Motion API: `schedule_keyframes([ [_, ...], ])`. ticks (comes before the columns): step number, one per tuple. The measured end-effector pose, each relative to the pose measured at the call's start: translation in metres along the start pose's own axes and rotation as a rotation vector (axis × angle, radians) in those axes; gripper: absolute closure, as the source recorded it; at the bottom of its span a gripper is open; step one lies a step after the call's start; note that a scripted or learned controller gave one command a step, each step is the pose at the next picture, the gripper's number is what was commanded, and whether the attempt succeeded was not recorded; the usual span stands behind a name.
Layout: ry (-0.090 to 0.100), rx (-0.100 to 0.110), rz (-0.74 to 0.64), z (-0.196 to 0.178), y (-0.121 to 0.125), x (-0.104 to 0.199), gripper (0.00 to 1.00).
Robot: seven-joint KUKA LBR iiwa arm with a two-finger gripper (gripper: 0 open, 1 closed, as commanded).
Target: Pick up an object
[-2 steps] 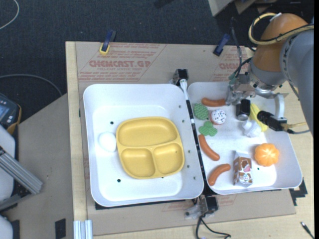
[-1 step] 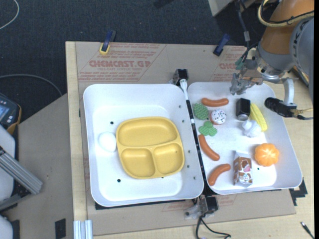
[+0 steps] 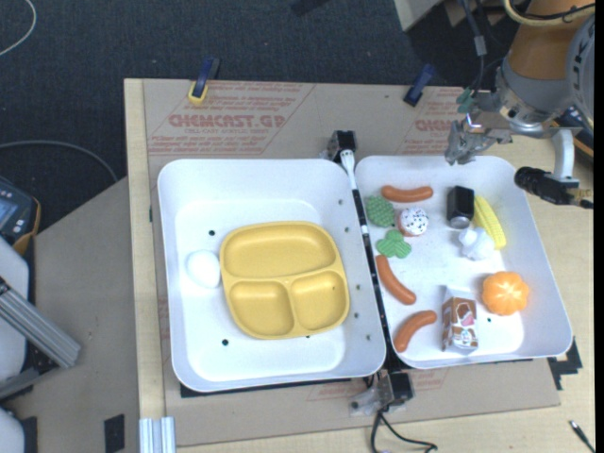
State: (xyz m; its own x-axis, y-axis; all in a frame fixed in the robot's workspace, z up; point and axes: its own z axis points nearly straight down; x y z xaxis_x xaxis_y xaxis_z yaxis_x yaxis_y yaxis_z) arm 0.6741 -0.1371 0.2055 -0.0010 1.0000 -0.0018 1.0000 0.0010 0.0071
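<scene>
The gripper [image 3: 462, 149] hangs above the far rim of the right bin [image 3: 552, 300], near its back edge, with nothing between its fingers; whether they are spread or closed I cannot tell from this angle. The arm comes in from the upper right, its orange band [image 3: 557, 50] showing above the grey wrist. Below it the right bin holds the loose items — a sausage [image 3: 407, 194] along the back, a black block [image 3: 460, 205] just beside a yellow corn cob [image 3: 489, 221], a speckled round cake [image 3: 413, 222], two green leafy pieces [image 3: 381, 212] near the bin's left wall, and a small white object [image 3: 475, 243] touching the corn's lower end. Nearer the front lie two more sausages [image 3: 395, 280], an orange [image 3: 505, 293] and a small brown carton [image 3: 460, 325] standing beside it. The left bin [image 3: 179, 196] carries a yellow divided plate [image 3: 280, 278] with a white egg [image 3: 202, 268] just beside its left edge — well apart from the gripper.
</scene>
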Motion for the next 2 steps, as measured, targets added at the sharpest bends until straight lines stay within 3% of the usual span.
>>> schedule_keyframes([
  [1,0.000,0.001,0.000,-0.022,0.001,0.000,1.00],
  [2,0.004,0.012,-0.001,-0.016,-0.047,0.037,1.00],
])
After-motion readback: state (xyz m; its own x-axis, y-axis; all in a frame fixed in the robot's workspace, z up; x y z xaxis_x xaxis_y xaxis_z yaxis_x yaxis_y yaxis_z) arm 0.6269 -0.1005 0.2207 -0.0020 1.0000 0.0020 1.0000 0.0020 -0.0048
